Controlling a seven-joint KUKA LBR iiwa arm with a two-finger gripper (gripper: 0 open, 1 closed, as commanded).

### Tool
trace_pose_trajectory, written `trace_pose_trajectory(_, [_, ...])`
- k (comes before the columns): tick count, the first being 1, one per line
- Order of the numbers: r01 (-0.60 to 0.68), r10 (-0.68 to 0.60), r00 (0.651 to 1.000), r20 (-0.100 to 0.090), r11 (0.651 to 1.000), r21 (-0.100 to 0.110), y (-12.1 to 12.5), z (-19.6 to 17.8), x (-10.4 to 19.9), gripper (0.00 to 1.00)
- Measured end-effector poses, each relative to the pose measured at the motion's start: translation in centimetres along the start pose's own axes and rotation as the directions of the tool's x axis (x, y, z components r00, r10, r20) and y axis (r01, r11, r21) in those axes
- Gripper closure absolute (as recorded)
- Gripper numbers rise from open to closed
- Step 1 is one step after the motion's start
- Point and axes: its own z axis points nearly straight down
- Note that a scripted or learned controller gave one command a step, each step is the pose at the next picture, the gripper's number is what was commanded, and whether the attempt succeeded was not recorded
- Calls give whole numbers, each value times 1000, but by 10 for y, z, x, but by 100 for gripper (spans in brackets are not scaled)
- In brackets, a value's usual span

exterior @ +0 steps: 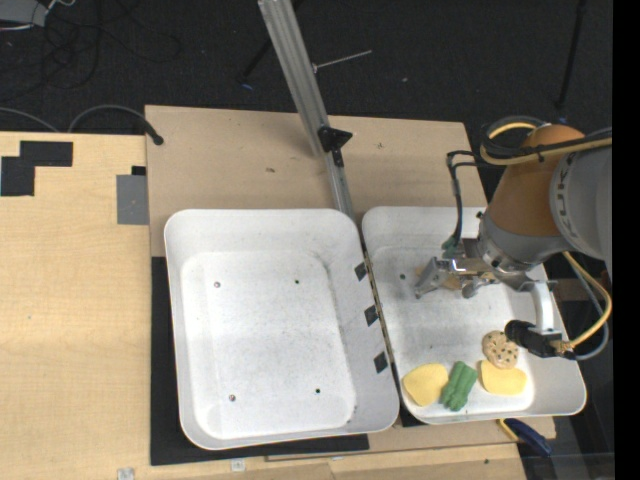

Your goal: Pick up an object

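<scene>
The green piece [459, 384] lies below the pincer [432, 277], whose grip I cannot tell, perhaps empty; descend squarely over it.

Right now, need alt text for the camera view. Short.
A grey robot arm reaches from the right over the right white bin, its gripper low above the bin floor. Two yellow pieces, a green piece and a brown cookie lie along that bin's front edge.

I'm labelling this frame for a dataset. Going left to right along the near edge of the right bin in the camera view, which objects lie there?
Yellow piece → green piece → second yellow piece. The brown speckled round piece sits just behind the second yellow one, so I leave it out of the order.
</scene>
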Motion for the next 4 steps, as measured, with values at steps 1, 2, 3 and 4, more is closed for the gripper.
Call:
trace_pose_trajectory(1, [-1,1,1000,3,1000,-8,0,18,0,0])
trace_pose_trajectory(2, [-6,6,1000,2,1000,-7,0,7,-1,100])
trace_pose_trajectory(3, [-4,4,1000,3,1000,-11,5,-37,-6,100])
trace_pose_trajectory(4, [-5,5,1000,4,1000,-13,3,-94,-16,100])
